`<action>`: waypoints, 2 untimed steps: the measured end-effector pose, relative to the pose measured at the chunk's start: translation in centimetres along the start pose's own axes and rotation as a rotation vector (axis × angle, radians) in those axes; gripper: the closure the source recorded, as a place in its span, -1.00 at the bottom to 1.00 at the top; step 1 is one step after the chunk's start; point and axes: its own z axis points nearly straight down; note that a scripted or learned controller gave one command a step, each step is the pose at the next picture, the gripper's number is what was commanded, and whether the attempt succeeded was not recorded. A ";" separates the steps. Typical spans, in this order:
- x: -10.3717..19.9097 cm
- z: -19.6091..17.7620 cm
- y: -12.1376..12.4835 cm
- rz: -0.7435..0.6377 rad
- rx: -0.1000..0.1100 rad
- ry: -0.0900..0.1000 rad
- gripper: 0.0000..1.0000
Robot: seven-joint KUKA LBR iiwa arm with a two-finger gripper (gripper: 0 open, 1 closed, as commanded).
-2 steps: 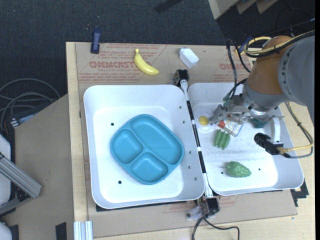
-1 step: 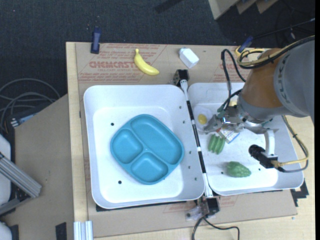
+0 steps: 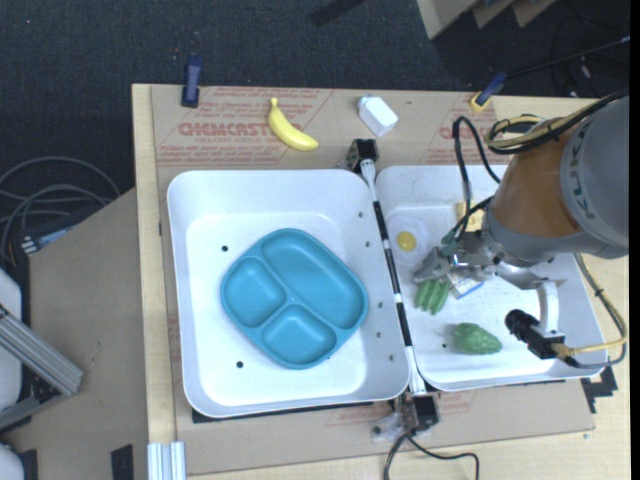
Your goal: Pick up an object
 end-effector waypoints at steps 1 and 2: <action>-4.0 0.0 -4.7 0.001 0.005 0.000 -1.00; -3.8 -1.2 -4.5 0.000 -0.003 0.001 1.00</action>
